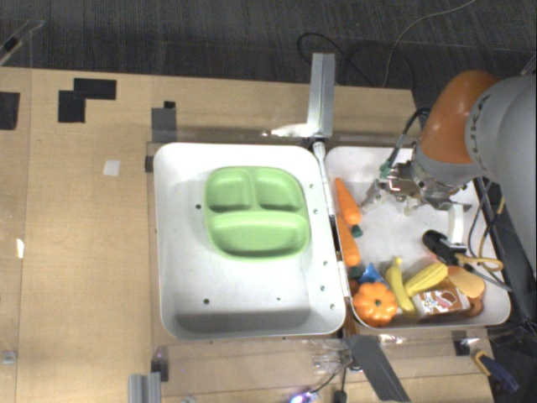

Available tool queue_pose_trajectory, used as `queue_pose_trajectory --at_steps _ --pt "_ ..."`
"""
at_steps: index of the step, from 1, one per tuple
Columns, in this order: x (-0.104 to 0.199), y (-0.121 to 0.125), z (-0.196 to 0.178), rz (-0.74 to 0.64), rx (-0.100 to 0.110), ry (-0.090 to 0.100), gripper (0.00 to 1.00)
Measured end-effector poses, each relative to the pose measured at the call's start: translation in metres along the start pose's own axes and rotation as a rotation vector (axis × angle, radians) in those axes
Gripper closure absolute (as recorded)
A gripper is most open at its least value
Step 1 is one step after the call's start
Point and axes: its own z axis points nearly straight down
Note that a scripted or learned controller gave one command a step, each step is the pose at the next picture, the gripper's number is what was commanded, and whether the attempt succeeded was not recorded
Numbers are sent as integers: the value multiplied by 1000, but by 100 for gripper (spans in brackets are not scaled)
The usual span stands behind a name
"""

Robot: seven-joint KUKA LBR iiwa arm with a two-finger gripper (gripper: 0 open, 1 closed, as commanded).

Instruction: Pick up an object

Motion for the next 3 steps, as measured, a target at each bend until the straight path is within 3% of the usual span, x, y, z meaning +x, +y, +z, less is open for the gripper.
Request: queue_pose_trajectory --at_steps 1,2,3 --pt "83 13 -92 -27 -9 1 0" --pt "48 50 -92 2 -7 -1 0" --pt "97 47 -92 -30 -7 0 0"
